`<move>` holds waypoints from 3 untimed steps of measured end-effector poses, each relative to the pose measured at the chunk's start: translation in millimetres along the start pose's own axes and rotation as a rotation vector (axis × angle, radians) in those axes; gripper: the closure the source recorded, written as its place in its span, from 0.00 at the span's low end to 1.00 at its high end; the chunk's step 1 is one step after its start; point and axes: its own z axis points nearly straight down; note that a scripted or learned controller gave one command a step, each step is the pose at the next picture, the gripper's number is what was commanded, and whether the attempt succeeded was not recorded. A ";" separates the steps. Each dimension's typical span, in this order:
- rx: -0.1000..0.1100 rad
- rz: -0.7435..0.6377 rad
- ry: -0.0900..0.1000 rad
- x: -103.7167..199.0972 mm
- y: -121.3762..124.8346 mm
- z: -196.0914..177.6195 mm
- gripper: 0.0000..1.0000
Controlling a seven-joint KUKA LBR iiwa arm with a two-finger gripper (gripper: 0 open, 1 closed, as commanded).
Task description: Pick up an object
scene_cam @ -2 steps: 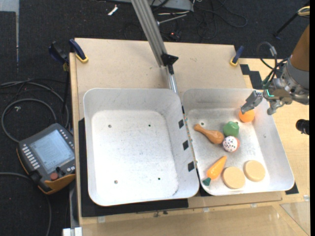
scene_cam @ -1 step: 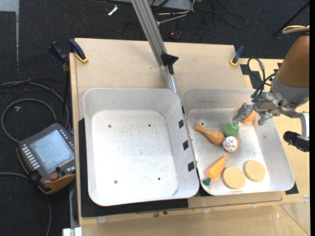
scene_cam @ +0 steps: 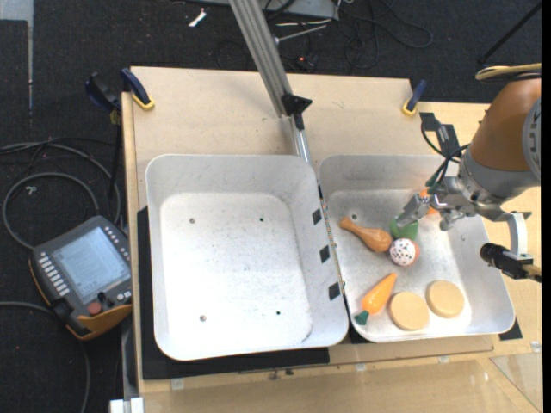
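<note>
The right bin [scene_cam: 482,317] holds several objects. A small green piece [scene_cam: 404,227] lies near its middle, with a white speckled ball [scene_cam: 402,251] just below it and a brown drumstick [scene_cam: 365,233] to the left. An orange carrot [scene_cam: 379,292] and two round tan discs [scene_cam: 410,311] [scene_cam: 446,298] lie along the front. My gripper [scene_cam: 430,215] hangs over the bin's back right part, just right of and above the green piece. It looks open, with nothing seen between its fingers.
The left bin [scene_cam: 172,179] sits beside the right one, their rims meeting in the middle. A metal pole [scene_cam: 263,50] slants down to the bench behind the bins. A teach pendant [scene_cam: 82,269] lies on the floor at the left.
</note>
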 end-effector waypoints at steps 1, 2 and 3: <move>-0.003 0.000 -0.001 0.7 0.1 45.5 0.00; -0.007 0.000 -0.002 0.6 1.2 32.7 1.00; -0.010 0.001 -0.003 -3.7 -2.2 -11.8 1.00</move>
